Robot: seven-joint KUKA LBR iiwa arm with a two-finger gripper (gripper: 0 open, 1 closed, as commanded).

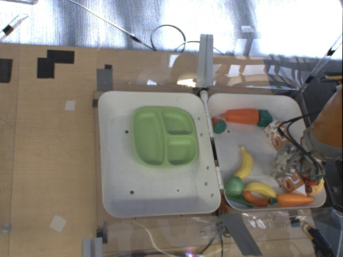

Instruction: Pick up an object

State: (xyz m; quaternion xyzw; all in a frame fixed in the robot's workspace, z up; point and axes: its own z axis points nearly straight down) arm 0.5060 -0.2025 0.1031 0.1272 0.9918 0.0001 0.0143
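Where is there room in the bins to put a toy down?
The left bin has bare floor all round the green plate, widest along the near edge. In the right bin, a bare patch lies between the top carrot and the banana. The near right corner is crowded with toys and the gripper.

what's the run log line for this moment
arm: over right bin right edge | gripper: low among packets, grasp unclear | carrot: far end | green plate: left bin
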